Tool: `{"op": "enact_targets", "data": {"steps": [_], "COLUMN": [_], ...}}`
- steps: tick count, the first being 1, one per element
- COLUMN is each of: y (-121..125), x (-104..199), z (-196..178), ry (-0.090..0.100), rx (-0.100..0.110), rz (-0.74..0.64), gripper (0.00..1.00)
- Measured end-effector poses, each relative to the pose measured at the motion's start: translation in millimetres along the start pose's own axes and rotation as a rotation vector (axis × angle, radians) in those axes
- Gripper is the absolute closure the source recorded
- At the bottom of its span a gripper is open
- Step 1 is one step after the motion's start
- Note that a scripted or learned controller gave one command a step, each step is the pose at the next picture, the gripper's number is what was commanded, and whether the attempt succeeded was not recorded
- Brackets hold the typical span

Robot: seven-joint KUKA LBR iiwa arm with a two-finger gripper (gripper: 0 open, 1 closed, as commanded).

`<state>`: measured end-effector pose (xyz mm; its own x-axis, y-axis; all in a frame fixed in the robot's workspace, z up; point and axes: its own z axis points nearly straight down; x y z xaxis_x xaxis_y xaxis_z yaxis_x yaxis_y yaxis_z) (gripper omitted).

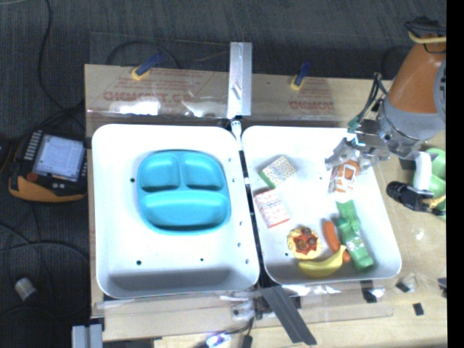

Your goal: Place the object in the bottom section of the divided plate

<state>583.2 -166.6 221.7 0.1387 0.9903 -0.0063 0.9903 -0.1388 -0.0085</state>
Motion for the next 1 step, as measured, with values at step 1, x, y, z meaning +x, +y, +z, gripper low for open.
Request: {"op": "enact_targets", "data": {"steps": [1], "y": [5.3], "x": [82.5], "z": [39.5], "ry": [0.005], "rx": [-0.002], "rz": [0.077], "gripper": [1.00]}}
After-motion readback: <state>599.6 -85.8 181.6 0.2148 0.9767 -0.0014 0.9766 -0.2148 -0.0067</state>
